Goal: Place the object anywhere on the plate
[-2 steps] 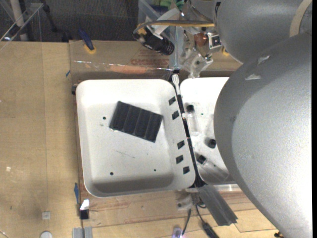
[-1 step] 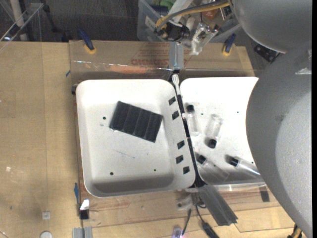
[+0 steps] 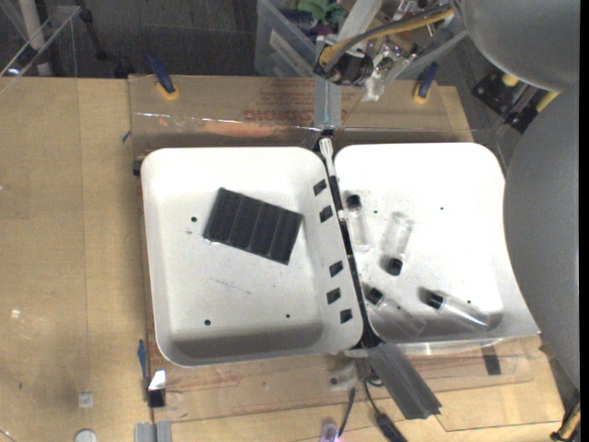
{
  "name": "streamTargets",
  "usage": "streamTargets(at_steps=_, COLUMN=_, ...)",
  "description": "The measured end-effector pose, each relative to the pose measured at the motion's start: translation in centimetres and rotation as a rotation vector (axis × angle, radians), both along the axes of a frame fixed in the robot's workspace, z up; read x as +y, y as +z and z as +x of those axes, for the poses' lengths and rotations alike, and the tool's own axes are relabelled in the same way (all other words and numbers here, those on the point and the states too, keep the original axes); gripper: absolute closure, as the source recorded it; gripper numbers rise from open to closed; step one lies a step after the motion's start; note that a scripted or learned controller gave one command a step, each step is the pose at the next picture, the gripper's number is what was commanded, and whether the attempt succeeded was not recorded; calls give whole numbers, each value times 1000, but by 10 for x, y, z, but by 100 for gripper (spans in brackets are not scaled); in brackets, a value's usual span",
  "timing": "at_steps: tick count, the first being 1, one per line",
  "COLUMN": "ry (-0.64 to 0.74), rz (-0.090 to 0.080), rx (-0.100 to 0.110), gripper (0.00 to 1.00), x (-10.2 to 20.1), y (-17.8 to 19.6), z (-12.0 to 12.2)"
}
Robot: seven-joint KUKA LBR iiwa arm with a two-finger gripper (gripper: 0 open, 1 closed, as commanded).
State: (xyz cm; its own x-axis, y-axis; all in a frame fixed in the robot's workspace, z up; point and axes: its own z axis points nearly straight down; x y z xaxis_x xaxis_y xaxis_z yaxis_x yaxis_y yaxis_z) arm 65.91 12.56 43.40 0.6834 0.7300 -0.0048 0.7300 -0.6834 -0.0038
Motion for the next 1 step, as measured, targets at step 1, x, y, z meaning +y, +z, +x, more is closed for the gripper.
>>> streamTargets(at_steps=1, ry=-255, rz=0, rx=-2, gripper=100, x=-11, y=-27, z=-106)
